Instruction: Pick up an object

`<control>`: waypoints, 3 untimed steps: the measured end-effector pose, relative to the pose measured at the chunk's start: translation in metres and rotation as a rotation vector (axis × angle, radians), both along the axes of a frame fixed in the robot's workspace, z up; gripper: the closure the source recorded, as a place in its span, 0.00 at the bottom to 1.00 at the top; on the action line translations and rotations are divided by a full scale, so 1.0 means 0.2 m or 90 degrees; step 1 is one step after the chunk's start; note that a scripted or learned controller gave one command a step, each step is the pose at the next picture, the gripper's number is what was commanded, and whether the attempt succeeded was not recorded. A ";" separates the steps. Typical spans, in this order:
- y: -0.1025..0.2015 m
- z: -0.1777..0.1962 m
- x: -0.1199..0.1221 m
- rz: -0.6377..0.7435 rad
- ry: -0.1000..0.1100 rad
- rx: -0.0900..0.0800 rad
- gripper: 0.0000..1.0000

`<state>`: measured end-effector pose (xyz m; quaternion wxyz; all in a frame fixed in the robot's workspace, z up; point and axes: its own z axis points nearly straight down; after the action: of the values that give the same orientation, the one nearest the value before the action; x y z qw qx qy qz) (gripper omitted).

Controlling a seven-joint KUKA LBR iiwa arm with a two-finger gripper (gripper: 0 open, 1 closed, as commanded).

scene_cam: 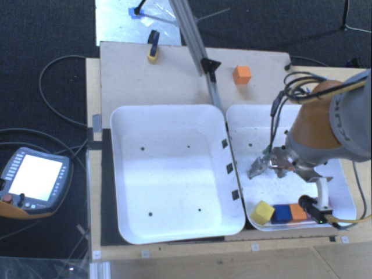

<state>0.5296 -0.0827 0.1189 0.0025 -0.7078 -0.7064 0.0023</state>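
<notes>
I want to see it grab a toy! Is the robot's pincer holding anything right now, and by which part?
Nothing is held. The pincer hangs over bare floor of the right bin, apart from the yellow block, blue block and orange block at its near edge.

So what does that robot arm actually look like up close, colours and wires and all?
The arm is smooth, rounded and grey, with a broad orange band above the wrist. Dark cables loop off it and run down toward the wrist. At the tip sits a small metallic, silvery pincer of angular parts. A white piece with a black end hangs beneath the wrist.
</notes>
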 end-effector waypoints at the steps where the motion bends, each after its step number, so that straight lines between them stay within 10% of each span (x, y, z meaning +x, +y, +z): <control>1: 0.08 0.40 0.10 0.006 -0.011 -0.001 0.00; 2: -0.01 -0.15 -0.06 0.000 0.000 0.000 0.00; 3: -0.10 0.24 -0.06 0.001 -0.010 -0.002 0.00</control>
<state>0.5170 -0.1026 0.1671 -0.0042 -0.7071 -0.7071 -0.0024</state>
